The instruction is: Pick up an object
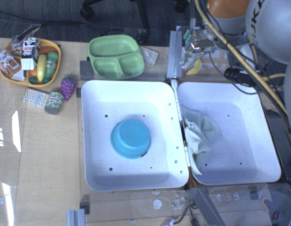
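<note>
A round blue bowl lies upside down in the middle of the left white bin. A crumpled pale cloth lies in the right bin, against its left wall. My gripper hangs high behind the right bin's back left corner, under the orange-banded wrist. It is well away from both the bowl and the cloth. A small yellow object shows just below it; whether the gripper holds this object is unclear.
A green divided plate sits behind the left bin. At far left is a yellow bowl of toy food, with purple grapes, a small can and a packet nearby. Black cables drape over the right bin's back edge.
</note>
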Robot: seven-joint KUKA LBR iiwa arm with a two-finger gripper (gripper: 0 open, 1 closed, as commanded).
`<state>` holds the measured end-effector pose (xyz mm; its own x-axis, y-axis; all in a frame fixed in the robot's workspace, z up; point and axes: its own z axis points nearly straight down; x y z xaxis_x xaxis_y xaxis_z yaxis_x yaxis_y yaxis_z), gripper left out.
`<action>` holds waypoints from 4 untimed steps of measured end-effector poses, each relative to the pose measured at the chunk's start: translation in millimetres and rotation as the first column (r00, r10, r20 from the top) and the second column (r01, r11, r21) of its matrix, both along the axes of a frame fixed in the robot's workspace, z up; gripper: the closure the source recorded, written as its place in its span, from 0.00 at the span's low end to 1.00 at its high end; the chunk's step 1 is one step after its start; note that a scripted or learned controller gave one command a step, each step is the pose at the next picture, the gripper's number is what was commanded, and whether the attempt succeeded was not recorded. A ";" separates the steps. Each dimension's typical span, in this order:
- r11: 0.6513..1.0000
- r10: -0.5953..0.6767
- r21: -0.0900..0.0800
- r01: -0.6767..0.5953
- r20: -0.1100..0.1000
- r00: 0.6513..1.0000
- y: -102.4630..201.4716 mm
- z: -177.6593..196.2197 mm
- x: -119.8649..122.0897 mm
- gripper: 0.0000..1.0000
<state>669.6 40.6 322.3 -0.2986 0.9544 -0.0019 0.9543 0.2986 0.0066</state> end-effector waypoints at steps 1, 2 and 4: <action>0.999 0.053 0.000 -0.053 -0.006 0.999 27.1 -139.2 -1.1 1.00; 1.000 0.000 -0.001 0.000 -0.004 1.000 -60.8 -138.3 -0.3 1.00; 0.994 -0.107 0.000 0.107 -0.001 0.994 -68.0 -13.3 0.1 1.00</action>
<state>669.7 -27.4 309.1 -0.1947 0.9809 -0.0019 0.9808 0.1947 0.0058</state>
